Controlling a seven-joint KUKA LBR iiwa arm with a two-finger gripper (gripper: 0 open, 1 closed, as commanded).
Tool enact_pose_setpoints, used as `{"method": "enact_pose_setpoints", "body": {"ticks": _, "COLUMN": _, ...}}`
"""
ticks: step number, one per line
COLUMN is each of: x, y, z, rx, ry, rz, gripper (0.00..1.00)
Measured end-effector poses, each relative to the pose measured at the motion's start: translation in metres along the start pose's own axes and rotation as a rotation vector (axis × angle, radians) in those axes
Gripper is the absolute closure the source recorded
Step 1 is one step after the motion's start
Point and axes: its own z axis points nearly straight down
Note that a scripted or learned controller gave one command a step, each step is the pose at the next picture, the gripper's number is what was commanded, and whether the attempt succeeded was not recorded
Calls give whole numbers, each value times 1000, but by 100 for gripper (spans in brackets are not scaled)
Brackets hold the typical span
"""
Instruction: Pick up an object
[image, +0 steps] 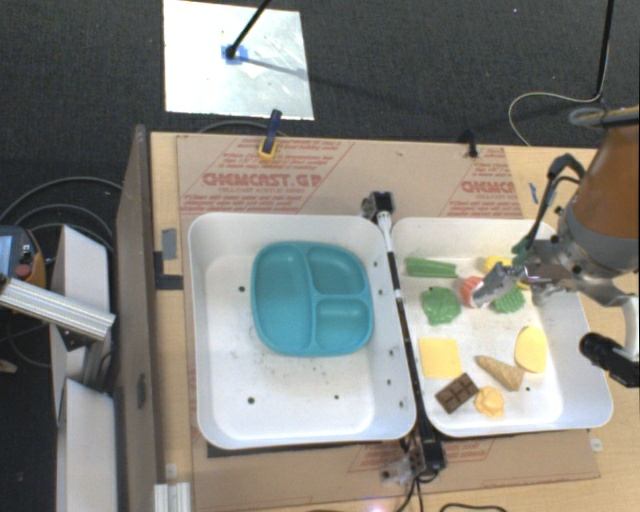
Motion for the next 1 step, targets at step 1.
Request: {"method": "enact_pose_setpoints", "body": {"ticks": 1, "x": -37, "y": 64, "z": 110, "rx": 5, "ry": -1, "rz": 3, "gripper": 0}}
